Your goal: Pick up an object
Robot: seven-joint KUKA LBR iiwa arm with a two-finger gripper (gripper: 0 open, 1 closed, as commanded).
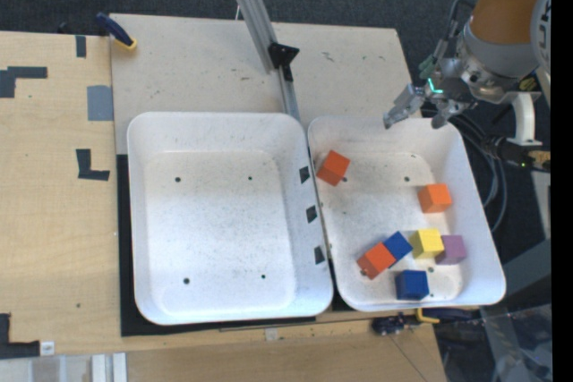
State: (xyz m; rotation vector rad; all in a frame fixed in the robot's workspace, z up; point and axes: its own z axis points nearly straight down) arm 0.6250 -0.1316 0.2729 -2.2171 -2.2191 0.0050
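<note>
- My gripper (419, 108) hangs over the far edge of the right bin (479, 219). Its two fingers are spread apart, and I see nothing between them.
- So no block is picked up yet. The whole job is still left.
- The closest block is an orange block (333, 166), in the same bin, near its left wall.
- More blocks sit at the near end of that bin, well apart from my gripper.

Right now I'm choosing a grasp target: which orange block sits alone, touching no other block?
Two do; the most isolated is the orange block at the right bin's upper left, farthest from the clustered blocks.
</note>
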